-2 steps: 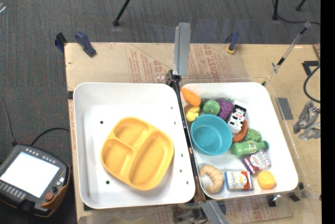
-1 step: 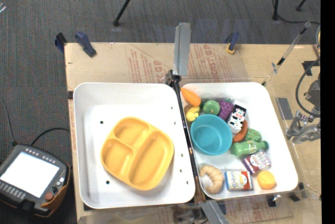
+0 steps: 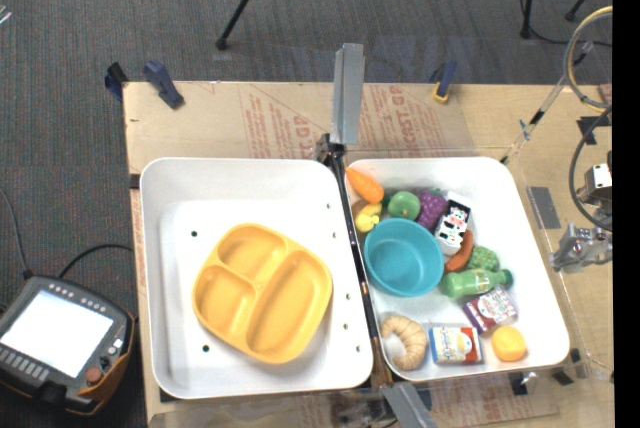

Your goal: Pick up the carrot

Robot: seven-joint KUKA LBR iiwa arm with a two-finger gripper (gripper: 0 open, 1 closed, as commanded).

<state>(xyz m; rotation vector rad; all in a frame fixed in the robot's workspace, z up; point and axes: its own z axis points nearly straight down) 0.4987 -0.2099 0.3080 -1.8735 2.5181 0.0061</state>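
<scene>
Starting out: the carrot (image 3: 364, 184) lies untouched in the right bin's (image 3: 540, 246) far left corner, beside the apple (image 3: 403, 205). My grip state I cannot tell. Next I must reach there.

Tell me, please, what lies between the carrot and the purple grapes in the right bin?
In the camera view, a green apple sits between the carrot and the purple grapes.

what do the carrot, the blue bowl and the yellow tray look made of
Carrot: probably moulded plastic, smooth uniform orange with slight sheen. Blue bowl: likely plastic, even colour, soft gloss on its rim. Yellow tray: seemingly moulded plastic, matte, with rounded compartment ridges.
</scene>
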